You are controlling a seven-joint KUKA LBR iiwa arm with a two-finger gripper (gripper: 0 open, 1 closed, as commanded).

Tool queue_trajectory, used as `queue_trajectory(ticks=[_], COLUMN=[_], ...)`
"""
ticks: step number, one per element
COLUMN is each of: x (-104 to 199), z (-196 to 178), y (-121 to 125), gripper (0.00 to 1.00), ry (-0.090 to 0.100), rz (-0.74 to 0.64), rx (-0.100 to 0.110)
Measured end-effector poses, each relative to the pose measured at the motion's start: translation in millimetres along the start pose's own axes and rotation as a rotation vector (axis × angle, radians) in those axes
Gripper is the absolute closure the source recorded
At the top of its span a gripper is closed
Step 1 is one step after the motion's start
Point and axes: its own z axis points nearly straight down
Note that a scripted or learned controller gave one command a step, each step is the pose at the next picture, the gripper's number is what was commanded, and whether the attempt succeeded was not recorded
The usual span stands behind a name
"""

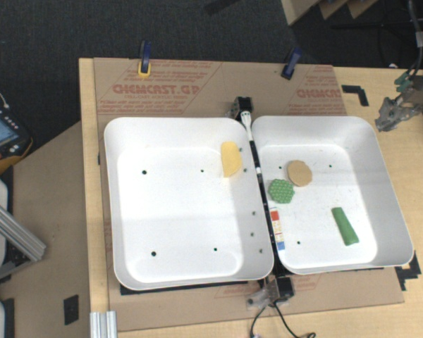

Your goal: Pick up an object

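Observation:
The left bin [127, 189] holds a pale yellow block [230, 159] near its far right side. In the right bin [381, 160] lie a tan round disc [299, 173], a green textured round piece [281, 191] just beside it, and a green bar [345, 225] towards the near right. A small red, white and blue strip [276, 229] rests against that bin's left wall. My gripper [395, 110] hangs at the far right, outside the right bin past its far right corner, well away from every object.
Both bins rest on a cardboard sheet [197, 86] held by two clamps [145, 60] at the back. A black divider [254, 167] runs between the bins. Cables and a connector [275, 294] sit at the front edge.

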Motion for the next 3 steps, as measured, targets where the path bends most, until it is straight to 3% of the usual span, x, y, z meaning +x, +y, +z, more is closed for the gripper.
queue_trajectory(ticks=[1,2,3], x=[-7,-7,-7], z=[21,28,21], y=[-55,-141,-136], gripper=[1.00,1.00,1.00], ry=[0.004,0.005,0.001], rz=[0.004,0.007,0.002], rx=[0.010,0.012,0.002])
